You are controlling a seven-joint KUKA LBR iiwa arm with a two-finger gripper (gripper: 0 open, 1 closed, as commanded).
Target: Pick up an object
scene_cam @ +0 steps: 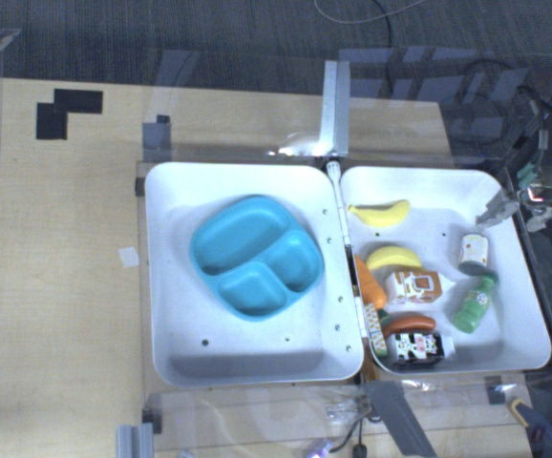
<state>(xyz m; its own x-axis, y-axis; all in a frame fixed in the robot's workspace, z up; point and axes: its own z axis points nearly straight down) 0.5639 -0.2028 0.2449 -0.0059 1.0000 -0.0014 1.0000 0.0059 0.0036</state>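
Black-and-white carton [415, 348]: front edge of right bin [534, 294].
Arm: barely enters at right, above bin's far corner.
Jaws [501, 208]: possibly the grey tip; state cannot be told.

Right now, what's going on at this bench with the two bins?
A grey arm reaches in from the right, its gripper hovering over the far right corner of the right white bin, holding nothing visible. That bin holds two yellow bananas, a green bottle, a small white can, an orange carrot and some small cartons. The left white bin holds a blue divided plate. Nothing has been picked yet.
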